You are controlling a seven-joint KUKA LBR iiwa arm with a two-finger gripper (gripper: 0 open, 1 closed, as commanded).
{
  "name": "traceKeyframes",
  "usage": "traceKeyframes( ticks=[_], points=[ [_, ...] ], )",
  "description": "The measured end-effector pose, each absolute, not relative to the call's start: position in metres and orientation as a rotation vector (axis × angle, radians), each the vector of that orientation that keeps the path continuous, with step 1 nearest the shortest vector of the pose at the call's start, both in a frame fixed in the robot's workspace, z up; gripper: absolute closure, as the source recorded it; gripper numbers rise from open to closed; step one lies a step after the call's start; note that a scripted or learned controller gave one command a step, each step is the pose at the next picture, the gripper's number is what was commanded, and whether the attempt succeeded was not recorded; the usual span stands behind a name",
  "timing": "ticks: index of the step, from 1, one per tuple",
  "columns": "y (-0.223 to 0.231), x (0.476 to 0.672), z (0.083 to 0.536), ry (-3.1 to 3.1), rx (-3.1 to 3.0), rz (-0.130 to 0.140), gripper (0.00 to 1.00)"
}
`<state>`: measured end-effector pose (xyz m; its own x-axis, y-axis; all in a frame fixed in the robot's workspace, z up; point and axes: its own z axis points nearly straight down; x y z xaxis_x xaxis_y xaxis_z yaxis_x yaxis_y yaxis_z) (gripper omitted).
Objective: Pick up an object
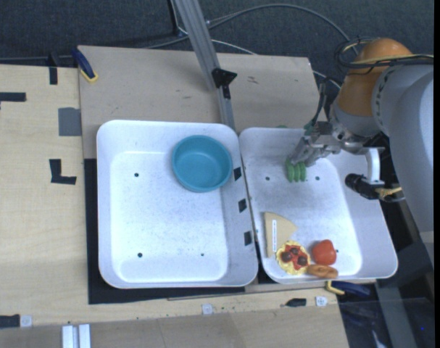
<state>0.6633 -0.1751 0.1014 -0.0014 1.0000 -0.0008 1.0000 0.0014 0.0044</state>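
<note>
On the tan counter (169, 78) two white bins are set side by side, and in the right bin (364, 216) the gripper (301, 167) is seen clenched on a small green object (297, 172), so a straight lift is judged to be called for next.

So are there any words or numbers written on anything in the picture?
None that can be read.
The round blue plastic bowl is plain.
The tan pizza-slice toy bears coloured blobs, not letters.
The black marks on the tan bench are tape pieces, not writing.
</note>
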Motion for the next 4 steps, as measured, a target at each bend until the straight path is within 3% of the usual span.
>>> traceKeyframes(
  ticks=[3,4],
  points=[
    [-0.168,0.658,0.243,2.220,2.219,0.003,1.00],
    [-0.111,0.657,0.250,2.227,2.216,0.002,1.00]
  ],
)
